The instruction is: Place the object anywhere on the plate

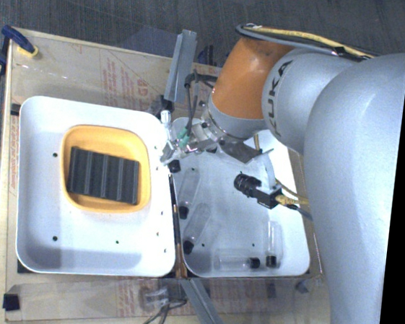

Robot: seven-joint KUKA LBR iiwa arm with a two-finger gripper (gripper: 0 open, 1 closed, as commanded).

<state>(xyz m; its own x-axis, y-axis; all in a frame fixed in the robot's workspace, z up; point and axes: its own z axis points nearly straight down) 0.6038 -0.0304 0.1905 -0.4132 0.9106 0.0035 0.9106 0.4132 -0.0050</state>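
Note:
A yellow plate (pixel 110 140) with a dark ribbed centre lies in the left white bin (pixel 35 226). My gripper (pixel 177 146) hangs over the upper left corner of the right bin (pixel 297 259), close to the wall between the two bins and just right of the plate's top right corner. Something small and greenish shows at its tip, too small to identify. Clear plastic pieces lie on the right bin's floor: one (pixel 199 221) near the left wall, one (pixel 241 259) along the front, one (pixel 274 238) at the right.
The arm's grey body and orange band (pixel 252 76) cover the right bin's back and right side. A black cable plug (pixel 254 188) hangs from the wrist over the bin. The wooden bench (pixel 89 72) surrounds both bins; a metal post (pixel 180 64) stands behind them.

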